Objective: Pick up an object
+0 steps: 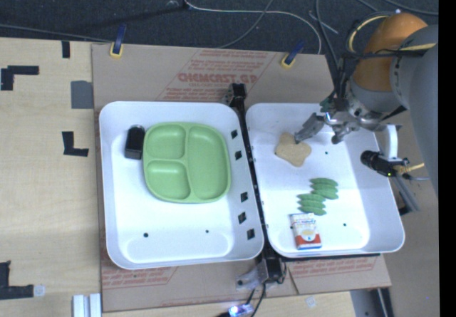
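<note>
In the right bin [370, 226], a tan bread-like piece [293, 151] lies near the back left. Two green pea pods [318, 196] lie in the middle of that bin, and a small red and white box [306, 231] sits near its front edge. My gripper [322, 134] hangs over the back of the right bin, just right of and above the tan piece. It is open, its fingers are spread wide, and nothing sits between them. The left fingertip [306, 132] is close to the tan piece's upper edge.
The left bin [121, 230] holds a green divided plate [187, 162] with a small black object [134, 142] beside it on the left. A black divider [246, 166] with clips runs between the bins. Cables trail behind the bench.
</note>
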Robot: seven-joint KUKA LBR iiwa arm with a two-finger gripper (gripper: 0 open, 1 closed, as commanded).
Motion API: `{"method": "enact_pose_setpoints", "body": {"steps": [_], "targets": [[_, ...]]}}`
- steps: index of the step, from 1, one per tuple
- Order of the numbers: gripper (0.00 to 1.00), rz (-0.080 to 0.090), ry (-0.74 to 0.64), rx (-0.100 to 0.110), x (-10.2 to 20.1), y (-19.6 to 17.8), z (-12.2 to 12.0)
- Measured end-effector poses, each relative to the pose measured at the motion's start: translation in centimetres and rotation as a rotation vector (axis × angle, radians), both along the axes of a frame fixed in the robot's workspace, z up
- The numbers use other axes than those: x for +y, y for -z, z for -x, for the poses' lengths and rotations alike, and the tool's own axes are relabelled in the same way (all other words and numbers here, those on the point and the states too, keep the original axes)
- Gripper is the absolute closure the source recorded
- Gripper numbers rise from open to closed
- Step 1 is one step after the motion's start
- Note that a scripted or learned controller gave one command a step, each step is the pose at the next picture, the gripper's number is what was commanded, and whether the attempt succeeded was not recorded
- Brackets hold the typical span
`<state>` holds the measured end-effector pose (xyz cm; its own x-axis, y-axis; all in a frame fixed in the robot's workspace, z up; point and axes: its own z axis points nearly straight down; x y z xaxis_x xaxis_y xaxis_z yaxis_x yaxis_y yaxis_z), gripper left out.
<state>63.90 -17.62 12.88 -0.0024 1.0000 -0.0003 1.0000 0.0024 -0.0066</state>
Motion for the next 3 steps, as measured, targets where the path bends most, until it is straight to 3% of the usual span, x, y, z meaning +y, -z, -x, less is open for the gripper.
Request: {"method": "enact_pose_setpoints", "body": {"steps": [1, 2, 3], "targets": [[0.00, 0.003, 0.001, -0.009, 0.0, 4.4, -0.1], [1.00, 0.002, -0.001, -0.014, 0.1, 3.0, -0.3], [1.00, 0.000, 0.000, -0.011, 1.2, -2.1, -0.2]]}}
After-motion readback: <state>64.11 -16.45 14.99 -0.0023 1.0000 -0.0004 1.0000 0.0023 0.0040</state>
